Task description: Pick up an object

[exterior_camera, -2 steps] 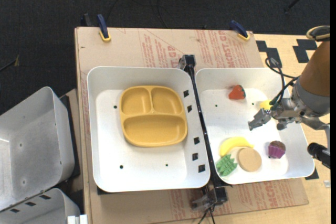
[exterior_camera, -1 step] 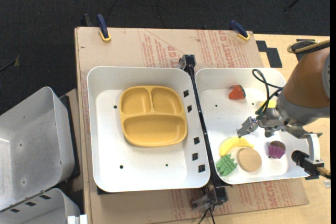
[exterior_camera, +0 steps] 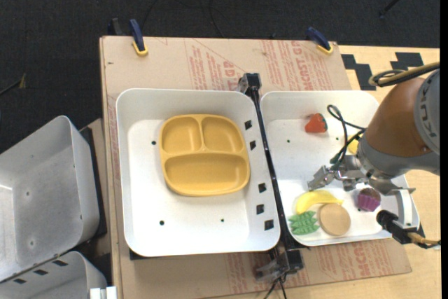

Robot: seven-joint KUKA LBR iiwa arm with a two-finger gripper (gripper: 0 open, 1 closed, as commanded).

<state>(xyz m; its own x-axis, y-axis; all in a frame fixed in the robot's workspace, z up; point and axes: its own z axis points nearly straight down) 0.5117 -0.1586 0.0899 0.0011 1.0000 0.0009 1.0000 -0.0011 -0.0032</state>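
The right bin (exterior_camera: 294, 143) holds several small toys. A red piece (exterior_camera: 316, 124) lies near its back. Along the front are a yellow banana (exterior_camera: 315, 201), a green leafy piece (exterior_camera: 303, 223), a tan round disc (exterior_camera: 334, 219) and a purple piece (exterior_camera: 367, 200). My gripper (exterior_camera: 326, 177) hangs low over the bin, just above the banana's upper edge and left of the purple piece. Nothing is visibly held in it. The arm's orange band (exterior_camera: 402, 124) hides the bin's right side.
The left bin (exterior_camera: 140, 220) carries a yellow divided plate (exterior_camera: 205, 154). A black divider (exterior_camera: 266, 171) runs between the bins. A black cable (exterior_camera: 339, 124) loops by the wrist. A grey container (exterior_camera: 42, 192) stands off the bench at left.
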